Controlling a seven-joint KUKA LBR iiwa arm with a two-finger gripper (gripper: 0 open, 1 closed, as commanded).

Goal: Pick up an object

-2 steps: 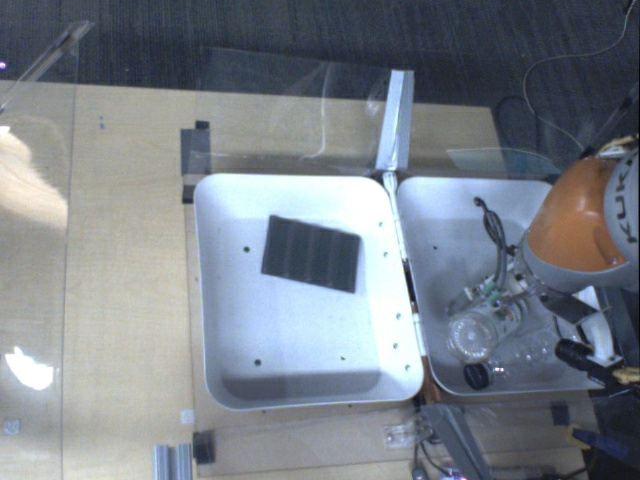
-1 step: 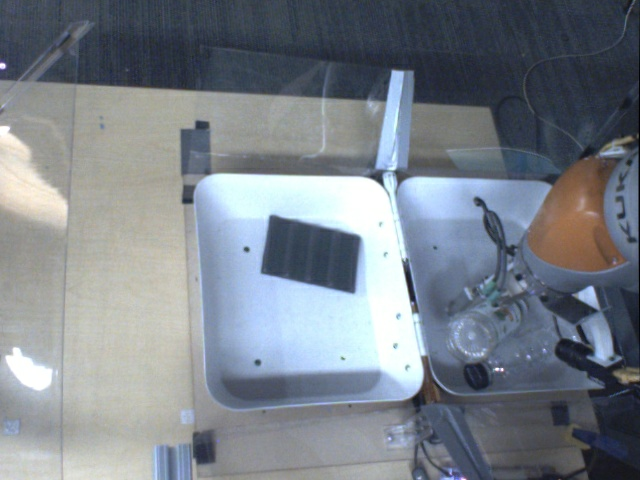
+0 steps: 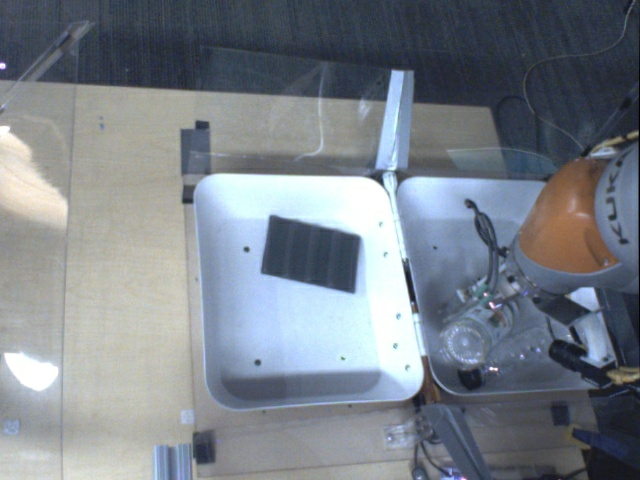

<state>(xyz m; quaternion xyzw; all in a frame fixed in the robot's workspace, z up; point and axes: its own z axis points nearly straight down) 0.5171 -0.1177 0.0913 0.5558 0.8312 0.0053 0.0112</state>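
Orange-banded arm (image 3: 572, 223) is reaching down into the right bin (image 3: 440, 218), its gripper (image 3: 492, 306) hanging just beside a clear round object (image 3: 466, 342). Whether it is clenching anything, I cannot tell. Centring squarely over that object before closing is looking wisest.

left bin (image 3: 215, 268): dark pad (image 3: 311, 253) | right bin (image 3: 440, 218): gripper (image 3: 480, 313) (over clear object (image 3: 465, 343))

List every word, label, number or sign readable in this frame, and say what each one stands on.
"KU": cut-off dark lettering on the grey arm casing, beside the orange band; the rest runs out of frame.
No readable text on the black ribbed pad or either white bin.
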